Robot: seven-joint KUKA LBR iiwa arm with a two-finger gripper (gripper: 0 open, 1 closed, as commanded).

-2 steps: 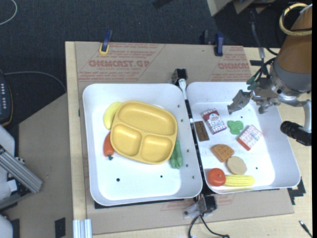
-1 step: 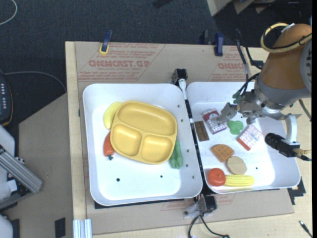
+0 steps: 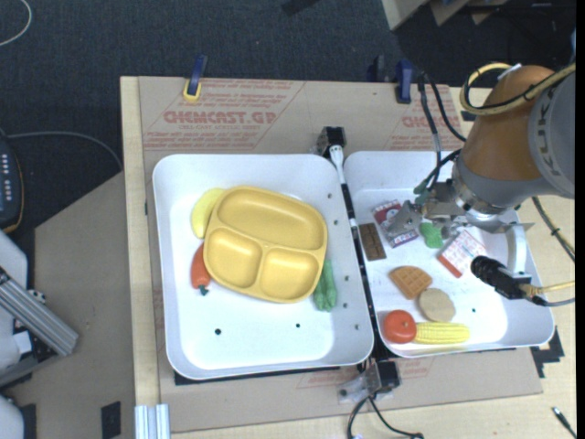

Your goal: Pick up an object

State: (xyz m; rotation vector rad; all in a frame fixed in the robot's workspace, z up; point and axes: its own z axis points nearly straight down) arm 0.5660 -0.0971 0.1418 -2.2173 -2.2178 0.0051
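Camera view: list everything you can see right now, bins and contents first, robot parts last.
white bins: two, white, side by side on the bench
divided tray: one, yellow, middle of the left bin
banana: one, yellow, partly under the tray's upper left edge
red item: one, red-orange, at the tray's left edge
green item: one, green, at the tray's right edge
brown bar: one, brown, left side of the right bin
cookies: two, tan, lower middle of the right bin
tomato: one, red, right bin's front edge
corn: one, yellow, beside the tomato
red-and-white packet: one, right bin
arm: one, grey and orange, over the right bin
tool: one, low over the right bin's upper part
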